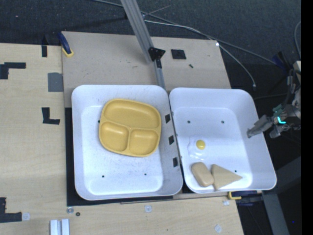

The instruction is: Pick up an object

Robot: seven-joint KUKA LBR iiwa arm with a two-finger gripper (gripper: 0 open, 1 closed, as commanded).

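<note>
Grey metal pole (138,23) slants over bench (29,131); thin cables (234,53) cross dark floor.

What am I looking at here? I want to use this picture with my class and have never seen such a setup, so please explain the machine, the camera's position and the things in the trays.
This is one picture from a camera fixed above a workbench, looking down at a slant. On the bench sit two shallow white bins side by side. The left bin holds a yellow plate with three compartments. The right bin holds a small yellow round piece, a tan rounded lump and a tan wedge beside it. At the right edge, the robot arm's gripper hangs over the right bin's rim; nothing is visibly held. Its job is to pick up an object.
</note>
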